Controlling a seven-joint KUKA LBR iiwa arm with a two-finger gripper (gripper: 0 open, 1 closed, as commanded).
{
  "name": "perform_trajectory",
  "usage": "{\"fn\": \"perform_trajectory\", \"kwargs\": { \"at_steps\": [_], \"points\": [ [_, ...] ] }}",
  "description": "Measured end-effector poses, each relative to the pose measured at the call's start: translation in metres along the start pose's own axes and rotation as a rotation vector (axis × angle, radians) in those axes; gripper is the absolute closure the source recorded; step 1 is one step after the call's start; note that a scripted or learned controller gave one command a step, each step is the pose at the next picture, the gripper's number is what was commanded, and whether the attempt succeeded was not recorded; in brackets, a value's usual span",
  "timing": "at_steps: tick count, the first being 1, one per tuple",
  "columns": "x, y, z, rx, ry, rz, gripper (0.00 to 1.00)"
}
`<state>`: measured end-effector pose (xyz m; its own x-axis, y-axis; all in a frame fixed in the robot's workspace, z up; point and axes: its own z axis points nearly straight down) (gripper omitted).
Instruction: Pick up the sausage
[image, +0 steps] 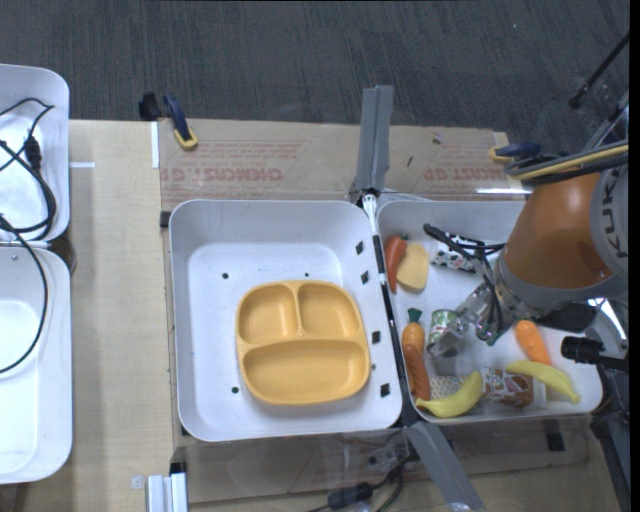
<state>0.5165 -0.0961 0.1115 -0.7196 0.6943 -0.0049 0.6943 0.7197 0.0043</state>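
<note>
Gripper (468, 322) low in the right bin (478, 210)
The reddish sausage (419, 378) lies by that bin's left wall, below a carrot (411, 338) and touching a banana (452, 396); whether the tool is spread or pressed together cannot be told

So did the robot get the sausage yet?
Not yet. Nothing looks done: what seems to be the sausage, a red-brown stick, lies in the right bin by its left wall, next to a banana. Right now the tool hangs low in that bin beside a small tin, a bit away from the sausage. Left to do: move over it, grab it and lift.
</note>
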Motion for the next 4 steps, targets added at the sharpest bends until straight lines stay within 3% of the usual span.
{"fn": "perform_trajectory", "kwargs": {
  "at_steps": [1,2,3,4],
  "points": [
    [0.000,0.000,0.000,0.000,0.000,0.000,0.00],
    [-0.030,0.024,-0.003,0.005,0.002,0.255,0.00],
    [-0.085,0.067,0.023,0.017,0.013,0.318,0.00],
    [-0.122,0.031,-0.013,0.005,0.000,0.409,0.00]
  ]
}}
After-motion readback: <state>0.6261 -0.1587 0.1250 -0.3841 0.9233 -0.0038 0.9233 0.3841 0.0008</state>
